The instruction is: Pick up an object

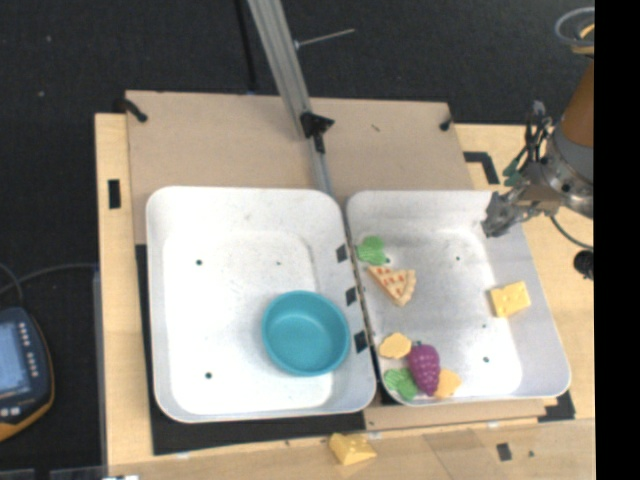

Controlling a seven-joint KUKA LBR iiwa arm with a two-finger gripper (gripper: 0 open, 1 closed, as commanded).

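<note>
While the grey arm reaches in from the right, I see its end effector [497, 218] poised over the far right corner of the right shallow white bin [450, 213]; I cannot tell how its tips are set, and nothing shows in them. In that bin lie a yellow cheese block [510, 299] near the right edge, a pizza-slice wedge [394, 285] and green leafy piece [373, 250] by the left edge, and purple grapes [425, 366] at the near edge. The left white bin [200, 228] carries a round teal bowl [304, 332]. A yellow wedge [351, 449] sits on the surface's near edge.
</note>
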